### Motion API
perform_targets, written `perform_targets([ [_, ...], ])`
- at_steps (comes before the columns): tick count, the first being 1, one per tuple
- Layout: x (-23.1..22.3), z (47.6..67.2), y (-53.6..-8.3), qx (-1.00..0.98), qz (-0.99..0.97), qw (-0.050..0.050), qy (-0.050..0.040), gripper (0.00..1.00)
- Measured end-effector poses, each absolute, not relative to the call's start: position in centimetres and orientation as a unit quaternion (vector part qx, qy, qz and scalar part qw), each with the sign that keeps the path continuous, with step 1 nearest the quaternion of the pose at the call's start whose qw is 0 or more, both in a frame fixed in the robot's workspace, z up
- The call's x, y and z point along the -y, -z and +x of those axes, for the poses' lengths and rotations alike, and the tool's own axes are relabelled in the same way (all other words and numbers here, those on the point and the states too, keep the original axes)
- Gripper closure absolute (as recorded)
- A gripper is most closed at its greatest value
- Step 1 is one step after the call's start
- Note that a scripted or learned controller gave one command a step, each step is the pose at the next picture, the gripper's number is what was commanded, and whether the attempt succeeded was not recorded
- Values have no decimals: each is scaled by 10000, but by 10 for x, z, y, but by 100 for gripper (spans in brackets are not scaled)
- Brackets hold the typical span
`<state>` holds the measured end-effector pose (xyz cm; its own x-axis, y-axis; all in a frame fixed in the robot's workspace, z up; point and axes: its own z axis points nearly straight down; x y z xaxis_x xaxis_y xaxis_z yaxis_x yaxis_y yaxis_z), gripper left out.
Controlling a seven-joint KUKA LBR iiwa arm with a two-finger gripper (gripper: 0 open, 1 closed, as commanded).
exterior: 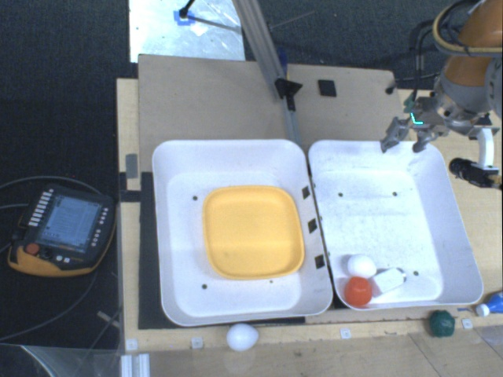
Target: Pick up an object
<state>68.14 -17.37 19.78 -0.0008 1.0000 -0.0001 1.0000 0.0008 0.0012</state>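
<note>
The gripper hangs over the far right corner of the right bin, its two fingers spread apart with nothing between them, so the pick is not yet made. The candidates sit at the opposite end: a white ball, a red ball touching it just in front, and a small white block right beside them, all bunched into the near left corner of that bin. The left bin carries a yellow plate lying flat, a broad, shallow thing that looks awkward for a two-finger pinch. A white egg-shaped object lies on the worktop outside the bins, and a dark green ball sits near the right bin's near corner, both probably off the menu. My call: the red ball is the best target, but it is crowded. The arm needs to travel across the bin toward the near corner, stay high until it is over the ball, then come straight down with the fingers wide. The opening should be turned so one finger drops between the red ball and the bin wall and the other on the open side, not onto the white ball or the block. The risk is plain: round things roll, and a glancing touch would send the ball skidding along the wall, so a centred, square close is what matters.
</note>
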Motion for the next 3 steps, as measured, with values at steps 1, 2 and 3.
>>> perform_targets([
  [1,174,681,-198,-7074,7068,4,-3,0],
  [2,178,674,-152,-7071,7071,-9,7,0],
  [3,180,676,-110,-7073,7069,-9,7,0],
])
